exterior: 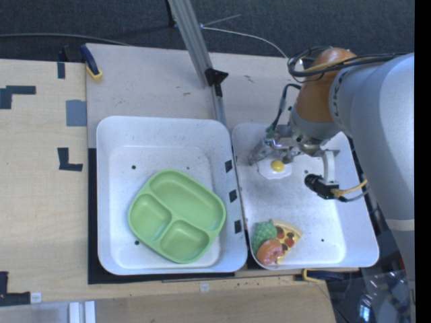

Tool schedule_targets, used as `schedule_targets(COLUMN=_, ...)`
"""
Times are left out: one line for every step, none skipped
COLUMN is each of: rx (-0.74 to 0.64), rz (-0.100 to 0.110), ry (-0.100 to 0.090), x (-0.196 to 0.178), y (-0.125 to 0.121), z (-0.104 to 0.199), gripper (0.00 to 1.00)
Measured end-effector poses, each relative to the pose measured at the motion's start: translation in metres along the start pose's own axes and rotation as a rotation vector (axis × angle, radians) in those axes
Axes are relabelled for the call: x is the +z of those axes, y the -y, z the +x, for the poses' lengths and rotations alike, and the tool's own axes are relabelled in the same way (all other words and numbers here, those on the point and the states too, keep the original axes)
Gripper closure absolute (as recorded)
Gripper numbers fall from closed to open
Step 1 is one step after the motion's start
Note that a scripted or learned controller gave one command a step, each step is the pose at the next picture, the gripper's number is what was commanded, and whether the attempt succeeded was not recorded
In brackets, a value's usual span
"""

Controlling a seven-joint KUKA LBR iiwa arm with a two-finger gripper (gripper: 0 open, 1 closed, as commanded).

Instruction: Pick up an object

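Two white bins side by side on a wooden bench (pixel 40 180): left bin (pixel 108 140) holds one green three-compartment plate (pixel 176 215); right bin (pixel 350 241) holds three toys. Fried egg (pixel 275 168) sits near its far end, directly under the gripper (pixel 277 147), whose grip state I can't tell. Pizza slice (pixel 285 235), green leafy piece (pixel 264 231) and red piece (pixel 269 250) cluster at the near-left corner.

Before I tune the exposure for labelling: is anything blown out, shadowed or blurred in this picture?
Camera view: the right bin is bright, nearly washing out the white of the egg; soft shadow lies beneath the gripper; the arm at the right looks large and soft; the green plate and pizza slice are fairly sharp.
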State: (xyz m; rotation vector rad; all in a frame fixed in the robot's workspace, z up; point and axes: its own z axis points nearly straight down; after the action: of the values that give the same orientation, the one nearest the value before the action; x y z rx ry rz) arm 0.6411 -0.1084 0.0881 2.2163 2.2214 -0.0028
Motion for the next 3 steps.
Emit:
schedule_targets(rx=-0.002, rz=-0.002, ry=-0.002, x=-0.013, y=-0.001, z=0.001, gripper=1.00)
schedule_targets(rx=0.000, rz=-0.002, ry=-0.004, x=-0.069, y=0.005, z=0.008, gripper=1.00)
schedule_targets(rx=0.001, rz=-0.003, ry=-0.003, x=-0.131, y=0.004, z=0.004, gripper=1.00)
